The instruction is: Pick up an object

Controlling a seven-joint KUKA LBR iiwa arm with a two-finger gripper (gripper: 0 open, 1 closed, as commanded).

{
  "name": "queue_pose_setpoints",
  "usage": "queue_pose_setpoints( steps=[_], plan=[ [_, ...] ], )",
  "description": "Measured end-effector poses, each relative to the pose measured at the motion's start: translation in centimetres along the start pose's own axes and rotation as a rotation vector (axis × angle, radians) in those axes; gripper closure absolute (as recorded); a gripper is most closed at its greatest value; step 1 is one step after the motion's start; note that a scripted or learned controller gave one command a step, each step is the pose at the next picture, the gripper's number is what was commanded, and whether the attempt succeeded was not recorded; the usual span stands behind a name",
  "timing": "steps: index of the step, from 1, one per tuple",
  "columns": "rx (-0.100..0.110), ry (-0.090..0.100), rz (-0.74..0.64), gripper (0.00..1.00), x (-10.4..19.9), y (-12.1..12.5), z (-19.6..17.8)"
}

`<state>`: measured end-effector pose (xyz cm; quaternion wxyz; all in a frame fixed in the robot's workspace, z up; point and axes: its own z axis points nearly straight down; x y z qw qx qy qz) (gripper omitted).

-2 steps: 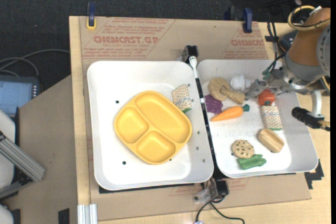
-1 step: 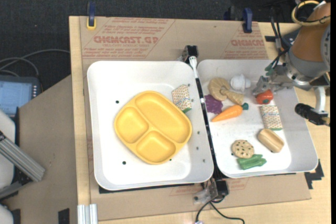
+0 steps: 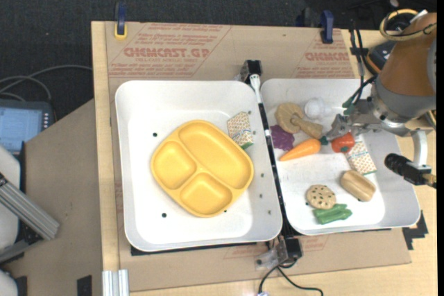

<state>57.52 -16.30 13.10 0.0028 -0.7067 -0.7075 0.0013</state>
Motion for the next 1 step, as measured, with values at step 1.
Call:
queue_pose_setpoints(
  steps=[1],
  plan=[
    [-0.01, -0.002, -0.004, 1.0, 9.54, 0.5, -5.6]
  ],
)
